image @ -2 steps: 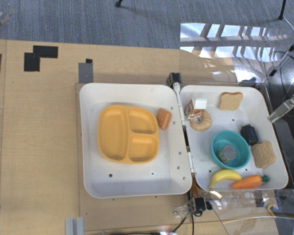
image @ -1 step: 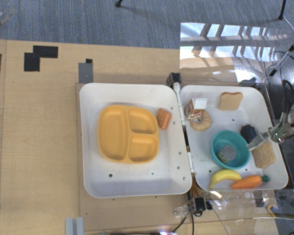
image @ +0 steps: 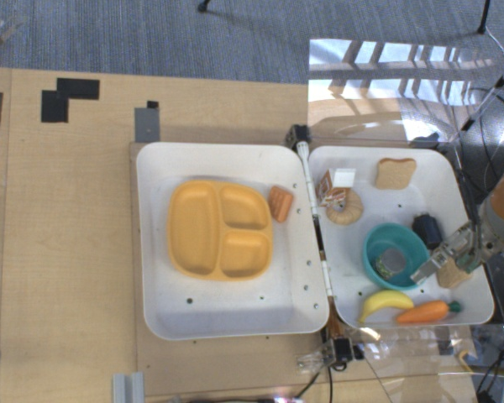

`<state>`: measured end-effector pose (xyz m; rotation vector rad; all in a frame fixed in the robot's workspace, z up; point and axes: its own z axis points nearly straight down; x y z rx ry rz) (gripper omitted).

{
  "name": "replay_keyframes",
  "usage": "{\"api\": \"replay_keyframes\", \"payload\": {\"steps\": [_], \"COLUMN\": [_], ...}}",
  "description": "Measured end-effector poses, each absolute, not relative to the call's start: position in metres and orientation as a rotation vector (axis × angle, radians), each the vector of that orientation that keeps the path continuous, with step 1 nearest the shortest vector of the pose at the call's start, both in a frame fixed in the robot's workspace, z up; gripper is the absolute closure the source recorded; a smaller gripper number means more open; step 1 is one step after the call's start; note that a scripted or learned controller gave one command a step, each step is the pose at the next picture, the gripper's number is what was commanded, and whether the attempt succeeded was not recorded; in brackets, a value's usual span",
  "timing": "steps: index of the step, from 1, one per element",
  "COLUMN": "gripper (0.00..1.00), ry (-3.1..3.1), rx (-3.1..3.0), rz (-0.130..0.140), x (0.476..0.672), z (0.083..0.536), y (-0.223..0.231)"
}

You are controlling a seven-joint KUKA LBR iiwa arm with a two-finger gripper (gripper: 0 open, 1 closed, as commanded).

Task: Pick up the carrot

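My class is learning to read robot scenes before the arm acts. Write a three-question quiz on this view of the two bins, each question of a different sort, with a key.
1. True or false: the carrot lies in the same bin as the yellow divided plate.
2. Multiple choice: what lies right beside the carrot, on its left in the picture? A) slice of bread B) banana C) teal bowl
3. Fill in the missing word: the tool hovers at the ____ bin's right side, just right of the teal bowl.

Key
1. False: the carrot is in the right bin; the plate is in the left bin.
2. B, the banana.
3. right
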<state>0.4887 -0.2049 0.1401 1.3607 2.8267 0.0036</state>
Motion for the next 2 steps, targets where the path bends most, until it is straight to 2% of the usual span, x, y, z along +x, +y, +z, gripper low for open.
{"api": "replay_keyframes", "payload": {"steps": [1, 2], "gripper": [0.00, 0.00], "ry": [2.896, 3.044], "rx": [1.196, 0.746], "rz": [0.003, 0.002], "x": [0.490, 0.489], "z": [0.150, 0.140], "y": [-0.191, -0.197]}}
